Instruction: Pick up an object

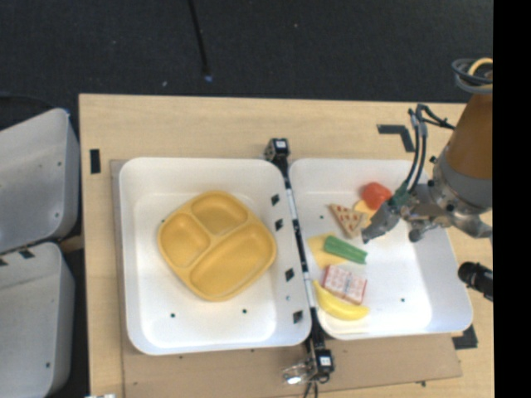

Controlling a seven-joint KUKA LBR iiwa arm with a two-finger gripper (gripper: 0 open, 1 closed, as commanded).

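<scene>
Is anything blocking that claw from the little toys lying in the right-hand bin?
Nothing visible does. The claw hangs over the right bin, right beside the pizza slice and the red piece. The green block, the red-and-white packet and the banana lie uncovered further toward the divider.

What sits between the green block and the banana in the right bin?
In the camera view, a small red-and-white packet lies between the green block and the banana, close to both; whether it touches either is unclear.
</scene>
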